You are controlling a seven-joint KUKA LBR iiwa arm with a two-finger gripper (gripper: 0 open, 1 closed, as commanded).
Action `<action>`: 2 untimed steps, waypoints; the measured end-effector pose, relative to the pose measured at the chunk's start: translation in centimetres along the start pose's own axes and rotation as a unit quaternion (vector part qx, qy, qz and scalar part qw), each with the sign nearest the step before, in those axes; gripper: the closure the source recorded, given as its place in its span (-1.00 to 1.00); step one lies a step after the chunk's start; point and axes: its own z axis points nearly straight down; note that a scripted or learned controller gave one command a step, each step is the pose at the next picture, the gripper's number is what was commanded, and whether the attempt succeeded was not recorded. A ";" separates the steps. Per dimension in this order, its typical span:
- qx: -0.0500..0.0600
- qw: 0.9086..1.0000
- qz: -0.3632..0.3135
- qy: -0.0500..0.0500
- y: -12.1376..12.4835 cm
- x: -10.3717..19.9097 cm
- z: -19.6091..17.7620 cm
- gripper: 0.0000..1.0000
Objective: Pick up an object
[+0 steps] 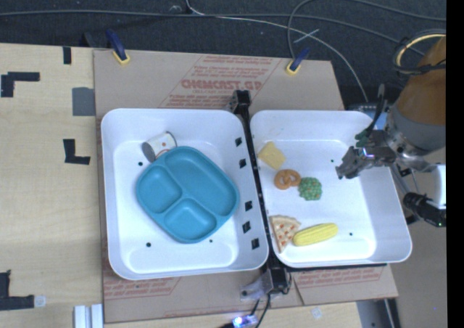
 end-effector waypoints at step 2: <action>0.003 1.000 -0.002 0.001 2.4 9.6 0.2 1.00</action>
